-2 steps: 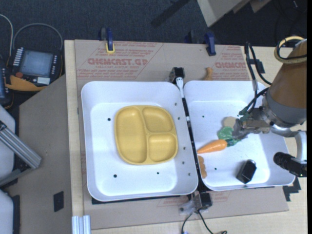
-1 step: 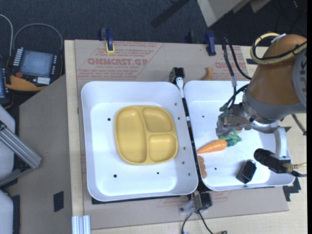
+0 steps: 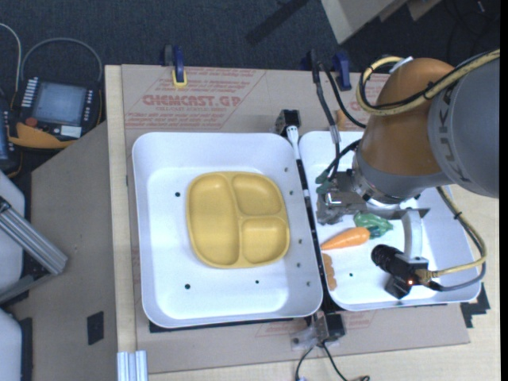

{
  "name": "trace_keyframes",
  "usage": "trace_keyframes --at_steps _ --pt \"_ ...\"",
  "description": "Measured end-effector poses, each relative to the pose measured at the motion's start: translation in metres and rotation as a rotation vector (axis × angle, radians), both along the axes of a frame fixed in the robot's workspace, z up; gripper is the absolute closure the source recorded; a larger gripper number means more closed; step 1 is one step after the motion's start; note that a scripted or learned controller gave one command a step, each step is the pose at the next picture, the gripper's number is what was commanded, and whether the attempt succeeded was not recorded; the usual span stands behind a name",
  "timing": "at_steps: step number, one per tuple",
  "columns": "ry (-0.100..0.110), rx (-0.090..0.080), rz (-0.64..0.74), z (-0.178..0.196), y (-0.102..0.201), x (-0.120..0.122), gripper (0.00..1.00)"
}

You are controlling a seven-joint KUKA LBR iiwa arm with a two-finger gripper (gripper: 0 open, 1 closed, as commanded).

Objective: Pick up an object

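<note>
My gripper [image 3: 332,203] hangs low over the left part of the right bin [image 3: 444,280], under the grey and orange wrist. Just below it lies an orange toy carrot [image 3: 346,240] on the bin floor, its green leafy top [image 3: 375,225] pointing right. The carrot lies apart from the gripper, and nothing shows held in it. A small orange-brown piece [image 3: 328,271] rests against the right bin's left wall, nearer the front.
The left bin [image 3: 159,213] holds a yellow divided plate [image 3: 238,217] with three compartments. A ridge where the two bins meet [image 3: 305,205] runs right beside the gripper. The arm covers much of the right bin's back half.
</note>
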State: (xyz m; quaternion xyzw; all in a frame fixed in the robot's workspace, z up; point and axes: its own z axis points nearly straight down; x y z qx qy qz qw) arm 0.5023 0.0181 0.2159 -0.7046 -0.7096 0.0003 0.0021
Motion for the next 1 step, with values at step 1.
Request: trace_keyframes --at_steps 1 --pt "-0.005 -0.001 0.001 0.0007 0.0623 0.0111 1.00"
